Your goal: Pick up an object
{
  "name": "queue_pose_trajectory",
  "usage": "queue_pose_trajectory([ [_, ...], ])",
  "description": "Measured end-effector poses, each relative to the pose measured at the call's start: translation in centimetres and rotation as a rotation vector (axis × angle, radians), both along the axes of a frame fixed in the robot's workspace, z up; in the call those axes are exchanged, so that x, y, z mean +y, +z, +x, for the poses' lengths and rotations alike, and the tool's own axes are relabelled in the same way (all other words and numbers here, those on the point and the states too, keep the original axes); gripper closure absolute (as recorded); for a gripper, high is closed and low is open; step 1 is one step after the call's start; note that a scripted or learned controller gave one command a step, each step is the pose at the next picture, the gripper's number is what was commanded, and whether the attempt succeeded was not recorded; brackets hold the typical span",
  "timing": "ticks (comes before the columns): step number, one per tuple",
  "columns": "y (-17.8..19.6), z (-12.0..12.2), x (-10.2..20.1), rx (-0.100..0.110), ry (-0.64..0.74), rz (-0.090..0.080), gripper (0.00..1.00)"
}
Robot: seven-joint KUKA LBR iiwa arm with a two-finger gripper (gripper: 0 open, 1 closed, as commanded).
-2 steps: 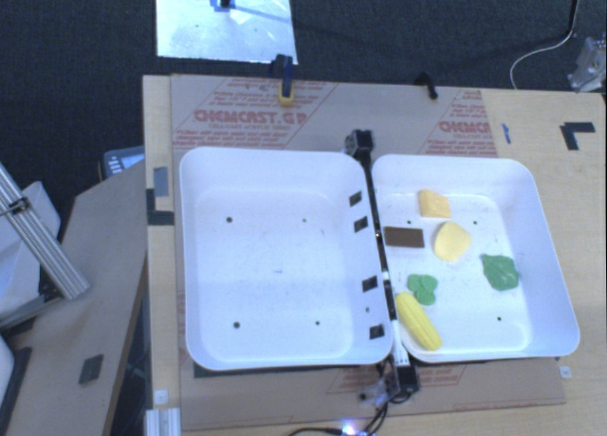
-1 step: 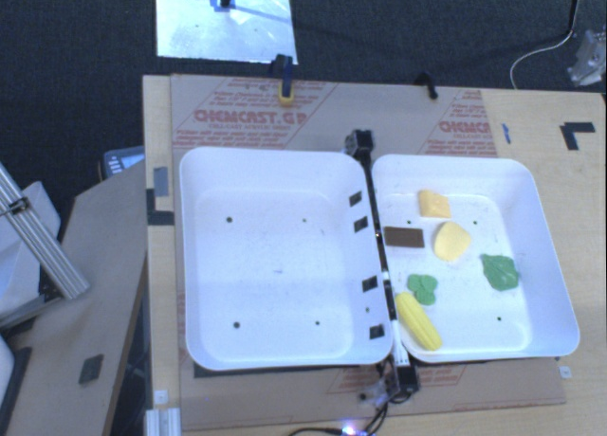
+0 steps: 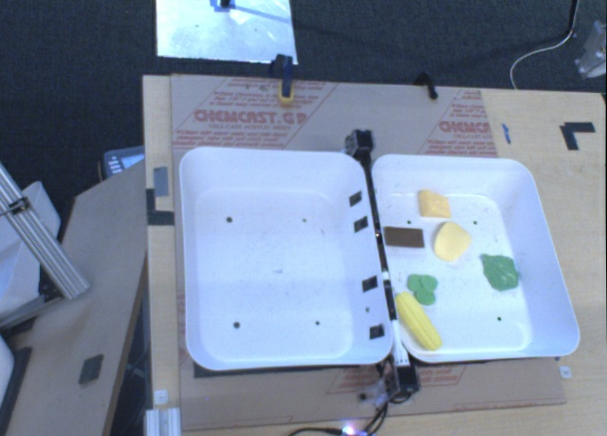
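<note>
The right bin holds several small objects. An orange-yellow wedge lies near its back. A flat brown rectangle rests close to the divider, with a pale yellow oval piece just to its right. A green leafy piece sits toward the bin's right side, and a smaller green piece lies near the front left. A yellow corn cob lies at the front left corner, tilted.
The left bin stands beside the right one, joined by a black clip strip. A reflective metal plate lies on the dark floor behind the bench. An aluminium rail slants at the left.
</note>
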State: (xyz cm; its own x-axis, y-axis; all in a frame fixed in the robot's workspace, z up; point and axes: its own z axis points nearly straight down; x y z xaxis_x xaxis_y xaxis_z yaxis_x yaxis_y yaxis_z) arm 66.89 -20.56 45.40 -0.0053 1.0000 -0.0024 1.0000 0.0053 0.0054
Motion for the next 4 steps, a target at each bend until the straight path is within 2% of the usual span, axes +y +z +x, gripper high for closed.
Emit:
queue_pose_trajectory([
  [4, 5.6, 0.0, 0.0, 0.001, 0.001, 0.0, 1.0],
])
